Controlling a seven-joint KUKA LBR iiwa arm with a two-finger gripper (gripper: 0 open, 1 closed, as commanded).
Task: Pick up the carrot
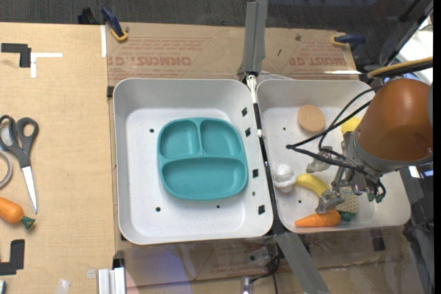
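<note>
Grey gripper (333, 201) low in right bin (289, 96), lower right of frame, fingertips just above carrot (318, 220); finger spread, grip impossible to tell. Carrot lies near bin's bottom wall. Banana (312, 183) just left of gripper. Teal plate (202, 158) in left bin (131, 169).

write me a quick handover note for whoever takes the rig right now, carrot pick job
End effector: low in the right bin, just above the carrot; open or shut can't be told from this view, and nothing is seen held between its fingers.
Carrot: lying flat near the right bin's front edge, green top pointing right.
Nearby in the same bin: banana just behind the carrot, a tan round disc further back.
Left bin: holds a teal divided plate.
Done: arm brought over the carrot.
Left: grasp the carrot and lift it.
</note>
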